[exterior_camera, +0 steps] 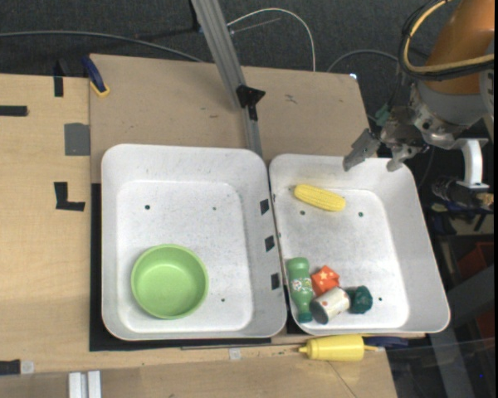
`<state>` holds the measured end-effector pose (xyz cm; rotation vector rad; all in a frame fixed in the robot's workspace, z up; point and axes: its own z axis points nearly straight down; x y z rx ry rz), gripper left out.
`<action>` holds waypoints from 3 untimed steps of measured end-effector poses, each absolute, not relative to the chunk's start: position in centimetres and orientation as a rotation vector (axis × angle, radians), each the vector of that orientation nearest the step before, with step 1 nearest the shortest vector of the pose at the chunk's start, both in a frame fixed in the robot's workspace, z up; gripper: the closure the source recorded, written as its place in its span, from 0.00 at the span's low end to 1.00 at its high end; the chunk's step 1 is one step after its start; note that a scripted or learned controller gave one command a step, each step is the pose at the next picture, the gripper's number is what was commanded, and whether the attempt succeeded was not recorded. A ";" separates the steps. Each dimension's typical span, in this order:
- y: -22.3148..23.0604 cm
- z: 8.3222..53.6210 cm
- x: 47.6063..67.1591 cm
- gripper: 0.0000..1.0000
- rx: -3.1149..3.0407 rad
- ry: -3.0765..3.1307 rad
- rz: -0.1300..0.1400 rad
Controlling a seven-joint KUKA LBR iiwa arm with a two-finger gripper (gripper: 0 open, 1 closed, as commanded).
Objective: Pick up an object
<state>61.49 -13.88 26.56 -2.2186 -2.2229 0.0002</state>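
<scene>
camera view: slanted look down on the counter (191, 89), two white bins side by side
gripper: gripper (375, 157) at the right bin (427, 247) far-right corner, above the rim, fingers spread apart, nothing between them
target candidate: corn cob (319, 197), yellow, lying flat near the right bin's far edge, nearest thing to the gripper, apart from everything else
corn look: ribbed, rounded, tapered ends, long axis roughly along the far edge
cluster: green can (298, 287), orange block (324, 279), white-grey cylinder (329, 304), dark teal piece (361, 298), touching or nearly so at the right bin's near edge
other: green bowl (169, 281) in left bin near-left corner; yellow bottle (338, 348) on the counter's near edge, outside the bins
risk 1: round cob could roll or squirt out if the fingers close along its length, not across
risk 2: descent so near the rim could clip the bin wall
risk 3: going for the cluster could catch two items or shove them apart
</scene>
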 end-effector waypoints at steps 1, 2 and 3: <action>-13.9 26.6 61.5 0.00 -2.218 -2.224 0.001; -13.3 20.2 61.5 0.00 -2.215 -2.220 0.008; -13.4 13.8 61.6 0.00 -2.216 -2.220 0.009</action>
